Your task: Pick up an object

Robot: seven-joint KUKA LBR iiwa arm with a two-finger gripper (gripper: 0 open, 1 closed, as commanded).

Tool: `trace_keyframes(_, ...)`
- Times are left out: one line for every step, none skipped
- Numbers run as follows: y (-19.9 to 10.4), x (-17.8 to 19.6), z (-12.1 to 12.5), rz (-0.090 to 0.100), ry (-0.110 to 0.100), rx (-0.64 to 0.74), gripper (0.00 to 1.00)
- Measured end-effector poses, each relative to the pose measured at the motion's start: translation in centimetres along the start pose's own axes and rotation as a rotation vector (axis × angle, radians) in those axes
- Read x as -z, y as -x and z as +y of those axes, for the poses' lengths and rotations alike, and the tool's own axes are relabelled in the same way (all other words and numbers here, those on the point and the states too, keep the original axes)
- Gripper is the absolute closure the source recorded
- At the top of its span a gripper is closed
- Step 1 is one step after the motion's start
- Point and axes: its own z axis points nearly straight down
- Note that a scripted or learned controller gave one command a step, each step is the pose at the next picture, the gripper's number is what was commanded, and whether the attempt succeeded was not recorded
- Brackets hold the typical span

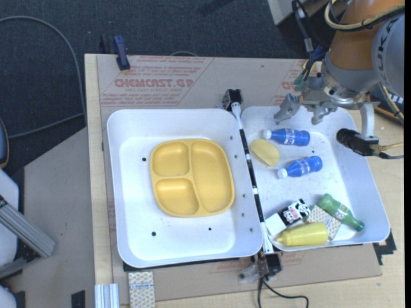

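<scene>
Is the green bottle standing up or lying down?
Lying down. The green bottle rests on its side in the right bin, its neck pointing toward the bin's corner.

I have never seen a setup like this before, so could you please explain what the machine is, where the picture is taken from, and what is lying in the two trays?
The picture comes from one fixed camera above the bench, looking down at a slant. The grey machine with the orange band at upper right is a robot arm; at its end is a two-finger gripper, a simple mechanical hand. It hangs over the far edge of the right bin with its fingers spread, and nothing is between them.

The left bin holds a yellow divided plate. The right bin holds the small things to pick from: two blue bottles, a pale yellow lump, a green bottle, a yellow bottle and a small black-and-white toy. All of them lie flat in the bin.
</scene>
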Motion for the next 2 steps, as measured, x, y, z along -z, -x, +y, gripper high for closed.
trace_keyframes(0.8,-9.7,1.7,-0.006,0.019,0.001,0.0)
trace_keyframes(4.3,-11.2,-4.6,0.001,-0.001,-0.001,0.0)
